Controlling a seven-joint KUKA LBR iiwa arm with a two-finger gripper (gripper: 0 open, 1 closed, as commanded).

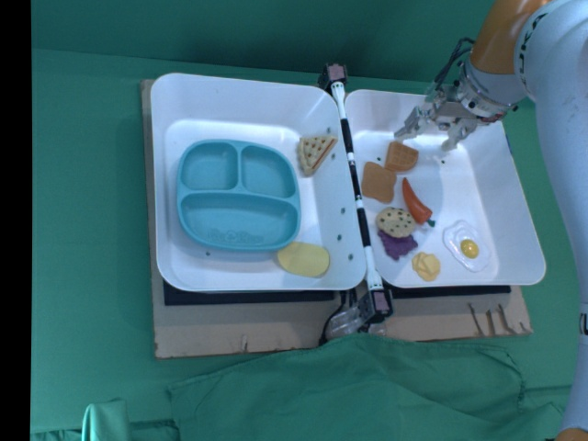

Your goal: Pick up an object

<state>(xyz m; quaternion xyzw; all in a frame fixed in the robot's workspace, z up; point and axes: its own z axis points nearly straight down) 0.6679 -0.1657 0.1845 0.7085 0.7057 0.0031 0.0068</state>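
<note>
From above, the bench is covered in green cloth and bears two shallow white bins side by side, the left bin and the right bin, with a black-and-white striped bar running along the seam between them. The grey arm with its orange band comes in from the upper right, and its gripper hangs over the upper part of the right bin with its fingers spread wide and nothing between them. Just below the gripper lies a small waffle, and touching it on the lower left is a slice of toast. To the right of the toast lies a red chili pepper, tilted, and below it a chocolate-chip cookie rests on a purple leaf. Near the front of the same bin are a small yellow piece and a fried egg, slightly apart from each other. In the left bin sits a blue divided plate with three compartments; a sandwich wedge lies just beside its upper right corner, and a flat yellow piece lies at its lower right, near the bin's front wall.
</note>
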